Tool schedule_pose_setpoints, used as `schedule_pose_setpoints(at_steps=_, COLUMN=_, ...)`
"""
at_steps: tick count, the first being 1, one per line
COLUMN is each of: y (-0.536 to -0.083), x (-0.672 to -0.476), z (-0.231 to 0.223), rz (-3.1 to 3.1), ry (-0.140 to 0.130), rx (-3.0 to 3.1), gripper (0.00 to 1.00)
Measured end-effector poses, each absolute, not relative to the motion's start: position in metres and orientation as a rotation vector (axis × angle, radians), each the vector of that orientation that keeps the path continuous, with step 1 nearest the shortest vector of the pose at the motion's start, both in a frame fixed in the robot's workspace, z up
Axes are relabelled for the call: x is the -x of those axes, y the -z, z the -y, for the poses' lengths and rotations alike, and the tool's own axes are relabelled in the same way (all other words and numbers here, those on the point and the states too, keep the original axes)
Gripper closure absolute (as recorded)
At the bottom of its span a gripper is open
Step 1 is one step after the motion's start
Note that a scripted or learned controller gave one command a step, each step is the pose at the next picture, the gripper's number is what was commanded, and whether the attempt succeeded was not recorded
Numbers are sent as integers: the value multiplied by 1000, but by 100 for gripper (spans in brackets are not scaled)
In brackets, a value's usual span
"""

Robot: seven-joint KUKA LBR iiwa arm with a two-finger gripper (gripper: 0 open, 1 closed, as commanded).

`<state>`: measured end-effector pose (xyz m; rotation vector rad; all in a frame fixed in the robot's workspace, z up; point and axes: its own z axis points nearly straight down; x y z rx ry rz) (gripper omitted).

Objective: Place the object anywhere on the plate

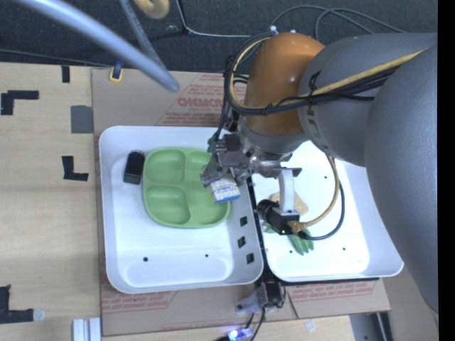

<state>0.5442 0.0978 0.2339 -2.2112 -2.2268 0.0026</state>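
Note:
A green divided plate [176, 189] lies in the left white bin [128, 258]. My gripper [222, 179] hangs over the plate's right rim, close to the wall between the two bins. It is shut on a small white object with a blue label [225, 191], which sits tilted at the fingertips, just above the plate's right compartment. The arm's orange band and grey wrist hide the space behind the gripper.
A black block [133, 167] lies in the left bin against the plate's left edge. In the right bin [355, 254] are a green leafy item [301, 243] and a tan piece [301, 206] near the divider.

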Motion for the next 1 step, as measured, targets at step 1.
schedule_pose_setpoints(at_steps=1, y=-234, x=-545, z=-95, rz=2223, ry=-4, rx=2217, gripper=0)
